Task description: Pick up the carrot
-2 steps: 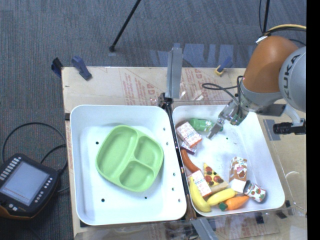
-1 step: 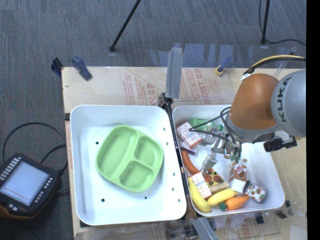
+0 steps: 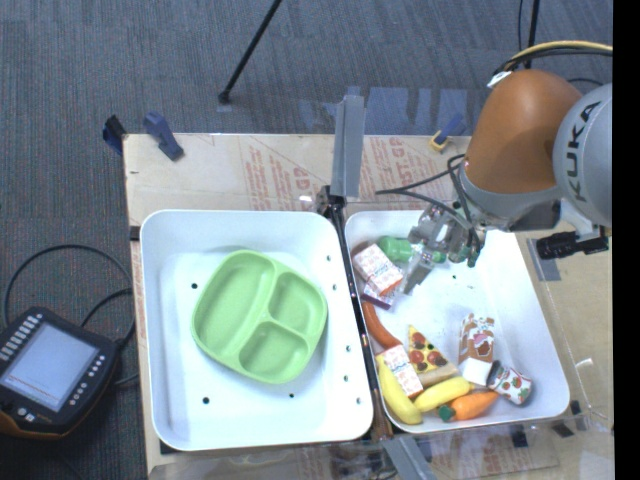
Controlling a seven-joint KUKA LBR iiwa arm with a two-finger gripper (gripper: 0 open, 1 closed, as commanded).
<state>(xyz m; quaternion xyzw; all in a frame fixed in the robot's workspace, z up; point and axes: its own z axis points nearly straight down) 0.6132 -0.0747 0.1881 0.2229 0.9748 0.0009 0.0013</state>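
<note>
The carrot [image 3: 472, 405] is orange with a green top and lies at the near edge of the right bin [image 3: 530, 298], between a banana and a small patterned can. My gripper [image 3: 441, 266] hangs over the far part of that bin, well away from the carrot. Its fingers stand open, with one fingertip [image 3: 412, 276] close to a pink carton [image 3: 378, 271]. Nothing is between the fingers.
The right bin also holds a green item [image 3: 397, 248], a sausage [image 3: 377, 325], a pizza slice [image 3: 425, 352], a small carton [image 3: 403, 369], bananas [image 3: 398, 392], a brown toy [image 3: 477, 343] and a can [image 3: 513, 386]. The left bin [image 3: 170, 298] bears a green divided plate [image 3: 260, 315].
</note>
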